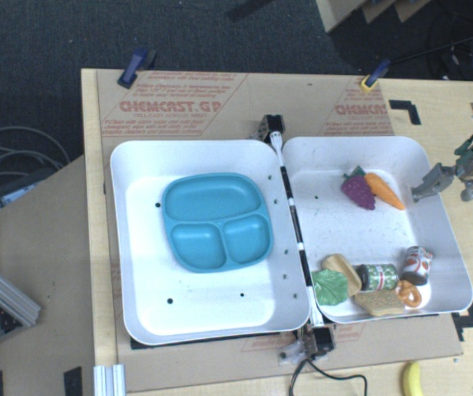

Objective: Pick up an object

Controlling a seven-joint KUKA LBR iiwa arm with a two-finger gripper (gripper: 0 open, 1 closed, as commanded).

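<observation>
Carrot (384, 190) lies just beside grapes (357, 190) in the right bin (442, 221); gripper (451, 180), partly cut off at that bin's rim, has unreadable jaws.

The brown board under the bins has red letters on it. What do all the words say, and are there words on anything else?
"CHEMCAST GP", in red, on the brown board above the left bin.
The smaller red lines printed around it are too blurred to read.
More red print on the board above the right bin looks like the same word, too faint to be sure.
The small can has a label, too small to read.
</observation>
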